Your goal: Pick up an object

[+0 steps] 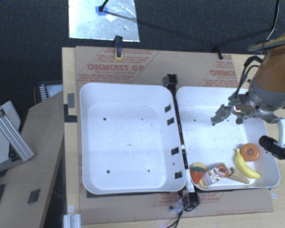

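Camera view: the claw point(222, 114) hangs over bare floor at right-centre, gripping nothing; whether it is open, I cannot tell. Banana point(245, 165) and neighbours crowd the right bin's point(199, 99) lower corner.

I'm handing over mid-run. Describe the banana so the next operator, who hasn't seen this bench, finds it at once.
Look at the right bin of the two white ones, then down to its near right corner, where a few small items cluster. The banana is the curved yellow piece lying just under the round orange ring, to the right of the flat red and white packet. It is the only long yellow item.
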Available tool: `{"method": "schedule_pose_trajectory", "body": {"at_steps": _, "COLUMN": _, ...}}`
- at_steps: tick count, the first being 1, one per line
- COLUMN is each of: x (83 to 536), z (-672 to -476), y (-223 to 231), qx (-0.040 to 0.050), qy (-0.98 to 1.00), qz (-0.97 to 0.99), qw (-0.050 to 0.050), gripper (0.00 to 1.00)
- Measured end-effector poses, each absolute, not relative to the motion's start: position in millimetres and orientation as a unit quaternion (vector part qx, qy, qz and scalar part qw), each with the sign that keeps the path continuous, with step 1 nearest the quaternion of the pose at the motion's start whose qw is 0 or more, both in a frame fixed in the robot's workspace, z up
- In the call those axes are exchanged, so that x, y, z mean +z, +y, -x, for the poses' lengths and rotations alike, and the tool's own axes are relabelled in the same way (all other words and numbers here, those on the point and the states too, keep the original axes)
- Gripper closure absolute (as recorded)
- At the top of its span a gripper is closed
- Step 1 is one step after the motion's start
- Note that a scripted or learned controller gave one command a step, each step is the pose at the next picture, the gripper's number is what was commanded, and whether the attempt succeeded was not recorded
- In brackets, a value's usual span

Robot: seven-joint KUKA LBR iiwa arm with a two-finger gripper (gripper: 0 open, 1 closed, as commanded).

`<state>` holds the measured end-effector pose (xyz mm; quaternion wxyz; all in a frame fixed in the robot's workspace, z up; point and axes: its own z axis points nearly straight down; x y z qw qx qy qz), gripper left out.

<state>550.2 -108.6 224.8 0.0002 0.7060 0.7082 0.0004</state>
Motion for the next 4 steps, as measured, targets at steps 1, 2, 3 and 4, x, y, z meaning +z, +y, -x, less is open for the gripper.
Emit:
{"method": "schedule_pose_trajectory", "body": {"at_steps": 1, "x": 328.2, "z": -554.7, "y": -54.5, "qx": 0.0035, "qy": 0.71, "qz": -0.704, "qw": 0.003, "gripper": 0.0}}
{"method": "schedule_pose_trajectory", "body": {"at_steps": 2, "x": 457.2, "z": -517.4, "y": -27.3, "qx": 0.006, "qy": 0.71, "qz": -0.704, "qw": 0.005, "gripper": 0.0}}
{"method": "schedule_pose_trajectory", "body": {"at_steps": 3, "x": 540.3, "z": -485.5, "y": 31.8, "qx": 0.0049, "qy": 0.711, "qz": -0.703, "qw": 0.003, "gripper": 0.0}}
{"method": "schedule_pose_trajectory", "body": {"at_steps": 4, "x": 391.9, "z": -486.8, "y": -128.8, "qx": -0.0005, "qy": 0.706, "qz": -0.708, "qw": 0.001, "gripper": 0.0}}
